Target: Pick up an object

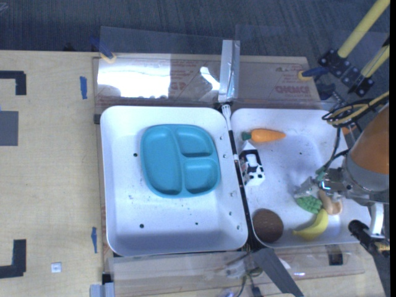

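Nearest, at the front of the right bin (281, 117): a brown round object, coconut-like (268, 224), in the front left corner against the divider; just to its right a yellow banana (315, 225), curved, lying along the front wall. Next, touching the banana's upper end: a green leafy item (307, 202), partly under the jaws (323, 187), with a small tan-pink piece (333, 206) just beside it. The arm (370, 159), grey with an orange band, comes in from the right and sits low over the right side of this bin; whether the jaws are open, closed or gripping anything cannot be told, since the wrist and cables hide them. Mid-depth, by the divider: a small black-and-white object (251, 167), upright or tilted not clear. Farther back, near the rear wall: an orange carrot (266, 135) with a green end, lying roughly crosswise. Left bin (124, 215): a blue divided plate (180, 159) with three compartments, lying flat at the centre, well apart from all the walls. Both bins rest side by side on the pale wooden surface (46, 166). Farthest: a clear plastic panel (161, 73) standing behind the bins, and yellow poles (365, 20) at the rear right.
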